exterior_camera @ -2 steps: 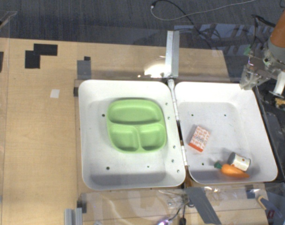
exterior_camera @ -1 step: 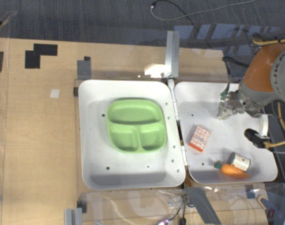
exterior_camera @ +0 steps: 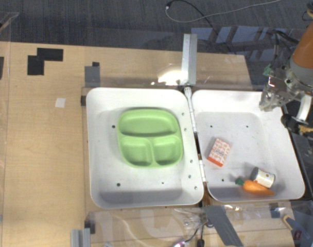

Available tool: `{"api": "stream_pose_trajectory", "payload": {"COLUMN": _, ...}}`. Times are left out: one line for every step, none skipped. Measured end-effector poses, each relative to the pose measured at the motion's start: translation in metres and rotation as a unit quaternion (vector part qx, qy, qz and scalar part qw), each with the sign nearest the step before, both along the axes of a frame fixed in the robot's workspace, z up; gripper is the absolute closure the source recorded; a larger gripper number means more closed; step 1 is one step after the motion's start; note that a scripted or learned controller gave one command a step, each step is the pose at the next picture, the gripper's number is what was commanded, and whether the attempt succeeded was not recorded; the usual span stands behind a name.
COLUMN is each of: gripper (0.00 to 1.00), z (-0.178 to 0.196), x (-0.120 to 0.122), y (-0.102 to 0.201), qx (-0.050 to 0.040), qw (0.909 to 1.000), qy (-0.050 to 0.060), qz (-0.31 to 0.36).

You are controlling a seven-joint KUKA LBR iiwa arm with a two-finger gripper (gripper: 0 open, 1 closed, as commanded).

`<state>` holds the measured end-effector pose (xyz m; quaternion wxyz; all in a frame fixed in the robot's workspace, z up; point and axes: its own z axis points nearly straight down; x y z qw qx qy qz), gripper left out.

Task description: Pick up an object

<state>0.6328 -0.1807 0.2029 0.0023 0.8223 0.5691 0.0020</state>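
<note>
Arm (exterior_camera: 307,55) at right edge, gripper (exterior_camera: 270,101) over right bin's (exterior_camera: 249,125) far corner

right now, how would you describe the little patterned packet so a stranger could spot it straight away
Look at the right-hand white bin, the one without the green divided plate. Near its middle lies a small flat packet, white with a red-orange pattern. Its neighbours, a carrot and a small cylinder, sit closer to the front edge.

bench: light wood (exterior_camera: 38,153) | floor: dark grey carpet (exterior_camera: 94,9) | cable: black, on carpet (exterior_camera: 218,12) | markers: black squares (exterior_camera: 43,59)
</note>
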Motion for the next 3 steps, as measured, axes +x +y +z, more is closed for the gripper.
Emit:
{"api": "stream_pose_trajectory", "payload": {"gripper": 1.0, "z": -0.044, "x": 0.002, "y": -0.001, "qx": -0.0001, "qw": 0.9956, "qy": 0.001, "qz": 0.093}}
{"api": "stream_pose_trajectory", "payload": {"gripper": 1.0, "z": 0.044, "x": 0.035, "y": 0.0, "qx": 0.0005, "qw": 0.9926, "qy": 0.0, "qz": -0.121}}
{"api": "stream_pose_trajectory", "payload": {"gripper": 1.0, "z": 0.16, "x": 0.037, "y": -0.009, "qx": 0.0013, "qw": 0.9696, "qy": 0.0, "qz": -0.245}}
